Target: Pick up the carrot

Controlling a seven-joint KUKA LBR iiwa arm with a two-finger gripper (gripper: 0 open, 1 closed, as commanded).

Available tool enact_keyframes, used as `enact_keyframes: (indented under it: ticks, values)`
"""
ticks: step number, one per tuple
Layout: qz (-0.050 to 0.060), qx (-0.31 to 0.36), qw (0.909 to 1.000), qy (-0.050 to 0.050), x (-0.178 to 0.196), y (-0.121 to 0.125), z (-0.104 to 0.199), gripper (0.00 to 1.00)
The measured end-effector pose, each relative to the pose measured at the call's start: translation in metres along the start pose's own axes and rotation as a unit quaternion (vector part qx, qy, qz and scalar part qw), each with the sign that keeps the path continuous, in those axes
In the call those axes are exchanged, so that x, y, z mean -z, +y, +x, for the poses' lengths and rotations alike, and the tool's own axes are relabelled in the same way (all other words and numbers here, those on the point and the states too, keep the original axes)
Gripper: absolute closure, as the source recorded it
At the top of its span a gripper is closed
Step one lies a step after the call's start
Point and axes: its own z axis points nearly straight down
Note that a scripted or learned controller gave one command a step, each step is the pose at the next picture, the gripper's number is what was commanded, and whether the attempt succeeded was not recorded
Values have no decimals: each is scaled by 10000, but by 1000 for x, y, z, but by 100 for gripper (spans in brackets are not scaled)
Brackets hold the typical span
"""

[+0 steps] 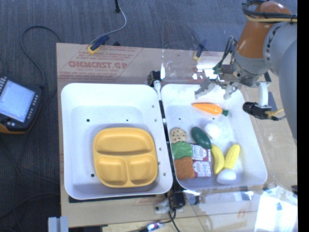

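Camera view: claw (216,87) above carrot (207,108).

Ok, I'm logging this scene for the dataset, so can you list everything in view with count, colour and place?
bins: two, white, side by side on the bench
tray: one, yellow, three compartments, in the left bin
carrot: one, orange, top of the right bin
cookie: one, tan, right bin's left side
cucumber: one, dark green, mid right bin
banana: one, yellow, beside the corn
corn: one, yellow, right bin
egg: one, white, bottom of the right bin
tablet: one, dark, on the floor at left
arm: one, grey and orange, upper right
hand: one, above the carrot
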Motion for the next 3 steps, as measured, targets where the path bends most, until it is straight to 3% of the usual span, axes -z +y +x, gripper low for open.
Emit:
enact_keyframes:
  ticks: [1, 2, 3]
  values:
    - [-44, 400, 9992, -9, -95, -6, -43, 0]
    - [64, 415, 9991, 2, -94, -11, -43, 100]
    - [118, -962, 9953, -2, -30, 7, 7, 100]
